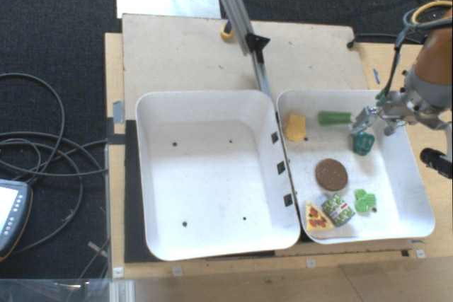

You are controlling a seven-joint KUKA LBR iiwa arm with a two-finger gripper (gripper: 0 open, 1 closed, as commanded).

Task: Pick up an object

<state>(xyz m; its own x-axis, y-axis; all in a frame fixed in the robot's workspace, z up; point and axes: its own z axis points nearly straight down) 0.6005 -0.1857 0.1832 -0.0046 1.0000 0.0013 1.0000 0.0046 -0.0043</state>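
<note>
Gripper (365, 125) over right bin (410, 173), finger state unclear; teal object (363, 143) directly below it, green cylinder (334, 119) just left.

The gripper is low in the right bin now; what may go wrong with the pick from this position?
The gripper sits just above the teal object, so it may push it aside rather than catch it. The green cylinder lies close beside and could get knocked. Both are near the right bin wall, leaving little room.
</note>
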